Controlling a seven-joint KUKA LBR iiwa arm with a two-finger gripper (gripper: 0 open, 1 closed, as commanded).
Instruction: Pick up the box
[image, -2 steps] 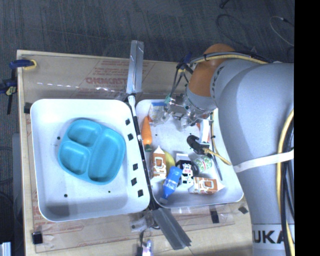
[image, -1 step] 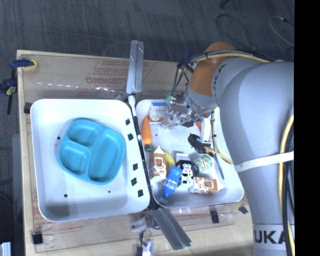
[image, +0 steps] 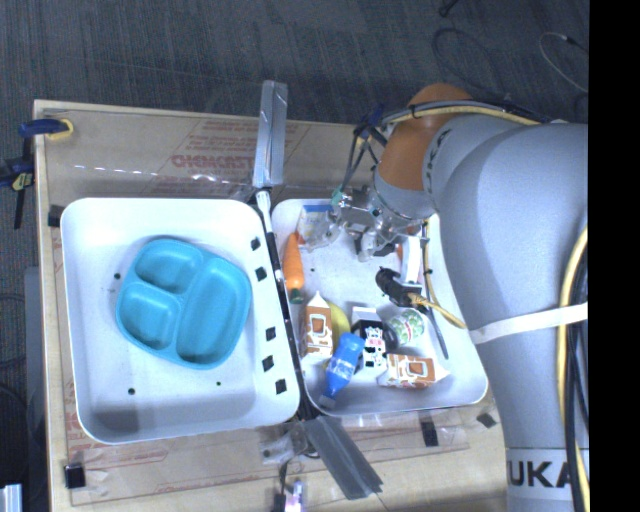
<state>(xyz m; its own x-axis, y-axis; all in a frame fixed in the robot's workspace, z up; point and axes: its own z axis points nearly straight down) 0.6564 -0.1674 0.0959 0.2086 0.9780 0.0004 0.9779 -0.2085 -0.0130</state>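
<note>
In the right bin (image: 455, 385), a small orange-and-white box (image: 317, 331) stands near the left wall. A second, similar box (image: 411, 371) lies by the front right corner. My gripper (image: 357, 228) hangs over the far end of that bin, well behind both boxes and apart from them. A pale, clear-looking object (image: 314, 226) sits just left of the gripper. The grey arm with its orange band (image: 405, 160) comes in from the right and covers the bin's right side.
An orange carrot (image: 292, 266) lies along the right bin's left wall. A blue bottle (image: 343, 362), a black-and-white item (image: 373, 340), a green can (image: 407, 325) and something yellow (image: 340, 319) crowd around the boxes. The left bin (image: 90, 230) holds a blue divided tray (image: 184, 301).
</note>
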